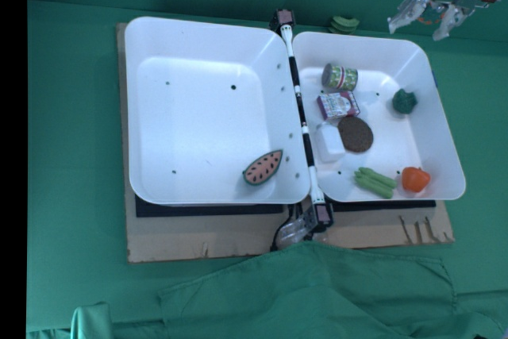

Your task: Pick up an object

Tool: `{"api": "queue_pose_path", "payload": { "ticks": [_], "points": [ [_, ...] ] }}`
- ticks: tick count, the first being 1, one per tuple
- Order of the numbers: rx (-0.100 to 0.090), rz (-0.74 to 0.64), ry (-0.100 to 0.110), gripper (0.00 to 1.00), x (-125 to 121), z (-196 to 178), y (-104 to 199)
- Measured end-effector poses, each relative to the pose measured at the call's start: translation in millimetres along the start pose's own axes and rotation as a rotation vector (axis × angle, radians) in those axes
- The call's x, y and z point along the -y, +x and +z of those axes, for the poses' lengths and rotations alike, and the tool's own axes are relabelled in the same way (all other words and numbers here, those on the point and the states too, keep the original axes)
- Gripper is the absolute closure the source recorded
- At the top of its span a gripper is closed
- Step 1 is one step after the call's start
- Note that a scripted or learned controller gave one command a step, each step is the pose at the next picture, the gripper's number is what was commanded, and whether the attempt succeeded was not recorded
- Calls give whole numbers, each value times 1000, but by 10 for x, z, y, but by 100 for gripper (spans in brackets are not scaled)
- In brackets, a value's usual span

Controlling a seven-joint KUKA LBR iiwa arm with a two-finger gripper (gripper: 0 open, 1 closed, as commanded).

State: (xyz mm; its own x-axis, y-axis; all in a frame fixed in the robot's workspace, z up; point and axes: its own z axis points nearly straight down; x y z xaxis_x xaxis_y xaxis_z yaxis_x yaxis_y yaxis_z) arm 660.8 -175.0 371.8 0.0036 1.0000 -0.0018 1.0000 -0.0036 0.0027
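My gripper (426,17) hangs at the top right, above the far edge of the right bin (444,143), its two fingers spread open with nothing between them. Below it in that bin lie a small can (340,77), a pink carton (338,104), a brown round disc (355,133), a white block (330,141), a dark green leafy piece (404,101), green pods (375,181) and an orange-red fruit (414,179). A watermelon slice (263,167) lies near the front right corner of the left bin (159,44).
A green item (344,25) lies on the bench behind the right bin. A black-and-white bar (299,103) runs between the bins. Cardboard (198,246) sticks out under the bins, and green cloth (317,294) is bunched at the front.
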Motion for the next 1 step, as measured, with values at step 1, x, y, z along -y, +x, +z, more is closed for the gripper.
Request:
{"api": "queue_pose_path", "payload": {
  "ticks": [1],
  "points": [
    [0,-4,-1,0,-226,161,404]
  ]
}}
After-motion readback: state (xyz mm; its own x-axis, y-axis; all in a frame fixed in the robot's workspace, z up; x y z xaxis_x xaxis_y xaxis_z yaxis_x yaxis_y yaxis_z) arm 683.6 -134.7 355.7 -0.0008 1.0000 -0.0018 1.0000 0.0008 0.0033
